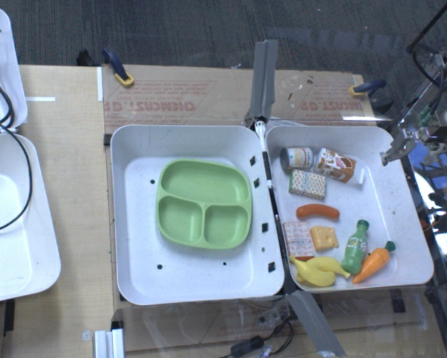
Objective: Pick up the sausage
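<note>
Two white bins (126,222); one green plate (204,203); one sausage (317,212); one bottle (354,246); one carrot (372,262); one banana (316,271).

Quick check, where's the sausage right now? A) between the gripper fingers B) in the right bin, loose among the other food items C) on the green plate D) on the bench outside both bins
B: the sausage lies flat on the floor of the right bin, just below the patterned packet and above the cracker; the green plate sits in the left bin.
</note>
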{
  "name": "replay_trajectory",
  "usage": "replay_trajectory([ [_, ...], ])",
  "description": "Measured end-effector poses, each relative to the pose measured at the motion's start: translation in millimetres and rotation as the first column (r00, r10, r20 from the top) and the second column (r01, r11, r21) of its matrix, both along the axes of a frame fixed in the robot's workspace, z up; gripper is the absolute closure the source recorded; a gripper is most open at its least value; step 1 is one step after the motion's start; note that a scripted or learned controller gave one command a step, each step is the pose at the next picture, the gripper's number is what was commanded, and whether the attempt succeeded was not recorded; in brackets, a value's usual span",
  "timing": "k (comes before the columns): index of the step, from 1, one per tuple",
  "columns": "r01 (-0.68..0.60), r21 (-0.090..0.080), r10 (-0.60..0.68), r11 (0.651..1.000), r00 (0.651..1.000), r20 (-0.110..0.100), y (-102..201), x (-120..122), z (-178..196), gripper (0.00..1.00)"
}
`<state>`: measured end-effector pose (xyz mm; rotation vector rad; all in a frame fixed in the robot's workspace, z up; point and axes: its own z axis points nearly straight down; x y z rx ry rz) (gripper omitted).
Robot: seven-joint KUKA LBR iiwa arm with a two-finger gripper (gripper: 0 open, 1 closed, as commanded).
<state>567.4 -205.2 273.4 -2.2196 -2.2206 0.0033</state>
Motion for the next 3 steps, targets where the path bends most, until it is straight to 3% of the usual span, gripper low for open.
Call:
replay_trajectory([
  [1, 0.143, 0.000, -0.143, 0.990, 0.990, -0.002, 73, -4, -130, 0.00],
  [2, 0.319, -0.002, -0.319, 0.948, 0.948, 0.000, 54, 29, -80, 0.00],
  [3, 0.007, -0.003, -0.007, 1.000, 1.000, 0.016, 75, -20, -176, 0.00],
])
